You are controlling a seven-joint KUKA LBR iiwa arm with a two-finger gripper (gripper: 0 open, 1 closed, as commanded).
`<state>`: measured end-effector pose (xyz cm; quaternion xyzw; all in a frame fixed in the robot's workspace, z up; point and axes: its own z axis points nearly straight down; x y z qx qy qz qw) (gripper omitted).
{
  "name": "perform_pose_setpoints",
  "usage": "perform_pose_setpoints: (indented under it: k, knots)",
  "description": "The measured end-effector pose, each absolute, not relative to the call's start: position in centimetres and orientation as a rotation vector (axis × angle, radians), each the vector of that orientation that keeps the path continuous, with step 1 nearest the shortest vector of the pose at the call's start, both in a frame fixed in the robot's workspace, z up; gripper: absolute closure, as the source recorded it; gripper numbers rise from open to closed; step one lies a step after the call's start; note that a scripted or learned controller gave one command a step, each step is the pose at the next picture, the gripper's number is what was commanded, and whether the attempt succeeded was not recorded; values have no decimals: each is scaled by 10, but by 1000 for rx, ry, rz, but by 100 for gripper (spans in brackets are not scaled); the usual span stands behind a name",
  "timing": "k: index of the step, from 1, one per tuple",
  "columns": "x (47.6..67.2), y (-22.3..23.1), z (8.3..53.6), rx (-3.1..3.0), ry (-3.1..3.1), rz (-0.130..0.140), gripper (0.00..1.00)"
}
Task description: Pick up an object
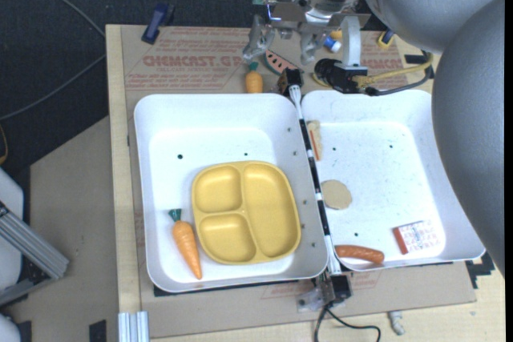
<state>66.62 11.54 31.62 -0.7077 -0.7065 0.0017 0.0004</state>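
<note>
My gripper (281,46) hangs above the bench's back edge, behind the gap between the two bins, its fingers spread and nothing visibly between them. The left bin (152,172) holds a yellow divided plate (244,212) and an orange toy carrot (186,246) at its front left. In the right bin (449,196) lie a tan round disc (335,194), a brown sausage (359,254) at the front, a red-and-white packet (417,236) and a thin tan stick (314,140) against the left wall. All of them are well in front of the gripper.
A small orange piece (253,82) and a reddish curved piece (277,60) lie on the board just behind the left bin, below the gripper. A blue object (156,22) rests at the board's back left corner. The big grey arm covers the upper right.
</note>
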Motion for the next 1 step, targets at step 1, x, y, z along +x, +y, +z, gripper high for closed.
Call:
perform_pose_setpoints:
  k: [1]
  knots:
    - [665,39,184,-2222,-2218,7,0]
